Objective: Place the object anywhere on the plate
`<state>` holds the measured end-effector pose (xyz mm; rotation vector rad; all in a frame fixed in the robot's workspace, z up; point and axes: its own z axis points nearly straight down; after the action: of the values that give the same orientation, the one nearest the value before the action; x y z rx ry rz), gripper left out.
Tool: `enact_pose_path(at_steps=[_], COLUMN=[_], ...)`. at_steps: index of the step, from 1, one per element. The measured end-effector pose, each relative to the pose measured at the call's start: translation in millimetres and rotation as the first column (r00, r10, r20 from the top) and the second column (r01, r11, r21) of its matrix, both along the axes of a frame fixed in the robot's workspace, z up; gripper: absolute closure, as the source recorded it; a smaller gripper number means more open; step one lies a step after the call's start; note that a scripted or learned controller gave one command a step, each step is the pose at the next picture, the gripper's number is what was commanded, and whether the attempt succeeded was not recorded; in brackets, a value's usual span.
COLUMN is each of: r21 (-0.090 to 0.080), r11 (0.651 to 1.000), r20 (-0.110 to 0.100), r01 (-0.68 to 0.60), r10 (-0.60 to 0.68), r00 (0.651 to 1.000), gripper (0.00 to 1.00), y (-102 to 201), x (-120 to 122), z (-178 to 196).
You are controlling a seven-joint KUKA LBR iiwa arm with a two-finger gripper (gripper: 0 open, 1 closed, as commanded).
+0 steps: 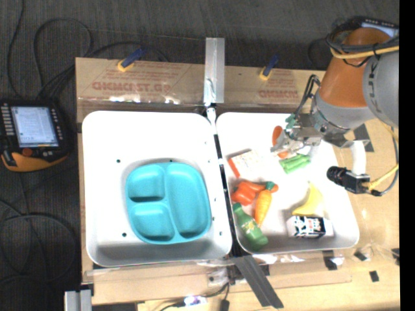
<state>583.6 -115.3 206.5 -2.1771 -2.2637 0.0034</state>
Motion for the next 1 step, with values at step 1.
enact_pose_path(at_steps=[1], r21=[0.001], r11=[0.988], r20=[0.0], r01=[-0.154], r10=[0.154], r00=[0.988], gripper=[1.0], y=[103.5], x=[-9.3], z=[54.0])
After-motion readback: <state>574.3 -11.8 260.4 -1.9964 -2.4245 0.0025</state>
